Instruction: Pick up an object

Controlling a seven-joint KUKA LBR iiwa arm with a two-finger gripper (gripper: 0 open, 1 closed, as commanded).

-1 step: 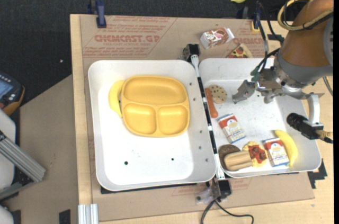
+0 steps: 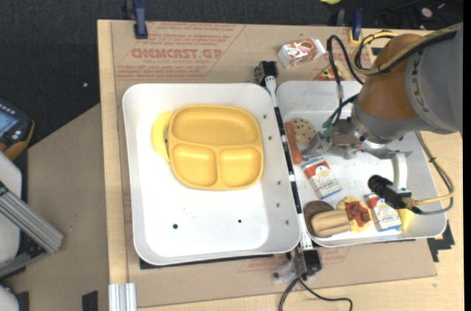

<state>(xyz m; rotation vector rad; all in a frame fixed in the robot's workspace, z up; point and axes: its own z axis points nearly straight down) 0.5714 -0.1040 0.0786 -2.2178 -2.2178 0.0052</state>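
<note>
My gripper (image 2: 329, 138) hangs low over the upper left part of the right bin (image 2: 434, 225), at the end of the grey arm with its orange band (image 2: 388, 85). Just left of it lie a brown speckled round piece (image 2: 300, 131) and a thin orange-red stick (image 2: 293, 147). Below the gripper rests a small white and red box (image 2: 322, 179). A brown and tan bun-like piece (image 2: 327, 220) lies at the bin's front, with small red and white packets (image 2: 372, 212) to its right. The arm hides the bin's upper right part.
The left bin (image 2: 213, 229) bears a yellow divided plate (image 2: 216, 145) lying over another yellow piece (image 2: 160, 134). A small white and red carton (image 2: 300, 52) sits on the bench behind the right bin. Cables (image 2: 340, 70) run beside the arm.
</note>
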